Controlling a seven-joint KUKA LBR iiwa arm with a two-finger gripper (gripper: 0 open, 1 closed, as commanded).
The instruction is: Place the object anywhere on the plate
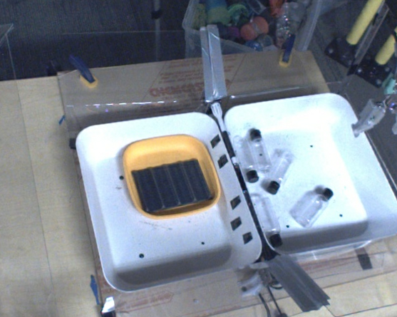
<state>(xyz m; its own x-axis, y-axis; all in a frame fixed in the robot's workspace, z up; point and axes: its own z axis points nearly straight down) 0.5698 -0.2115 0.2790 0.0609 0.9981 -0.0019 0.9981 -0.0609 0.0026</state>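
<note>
Bottles, small and clear with black caps, lie scattered in the right bin (pixel 349 214). One clear bottle (pixel 311 205) rests tilted toward the near right of that bin, its cap pointing up and to the right, well apart from the others. A second bottle (pixel 256 147) lies almost upright in the picture near the bin's left wall, cap at the far end. A third bottle (pixel 278 172) sits just beside it at a slant, its cap toward the near left, and the two look close enough to touch, though I cannot be sure. Another bottle (pixel 266 219) lies along the divider at the near left corner of the bin, partly hidden by the rim.

The left bin (pixel 117 257) carries the yellow plate (pixel 166 147), a rounded square dish sitting a little toward the far side. A dark ribbed insert (pixel 172 186) covers most of its floor.

At the far right edge, over the desk (pixel 25 211) and outside the right bin, the claw (pixel 382 114) hangs beside the bin's far right corner. It is small and blurred there, so I cannot tell whether it is wide or narrow. No bottle is visible between its tips.

Beyond the bins stands a clear tub of coloured toys (pixel 251 0).
</note>
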